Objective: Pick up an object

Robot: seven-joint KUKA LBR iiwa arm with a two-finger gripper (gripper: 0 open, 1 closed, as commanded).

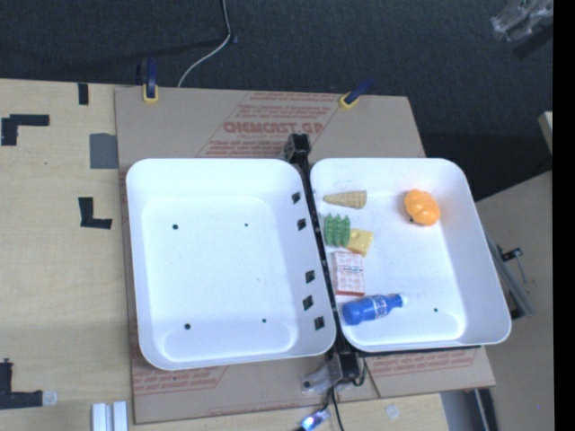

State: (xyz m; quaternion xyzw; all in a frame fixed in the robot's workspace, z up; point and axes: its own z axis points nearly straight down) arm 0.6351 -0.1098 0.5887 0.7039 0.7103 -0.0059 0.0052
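The right white bin (449,268) holds several small objects along its left side. An orange fruit (421,206) lies near the back. A tan cone-shaped piece (346,199), a green ridged item (336,229) and a yellow block (360,240) cluster by the divider. Below them lie a red-and-white packet (349,273) and a blue bottle (370,308) on its side. My gripper (524,13) hangs blurred at the top right corner, far above and behind the right bin, with nothing seen in it.
The left white bin (216,259) stands beside the right one on a cardboard sheet (269,124) held by two clamps. A cable (211,52) runs across the dark floor behind the bench.
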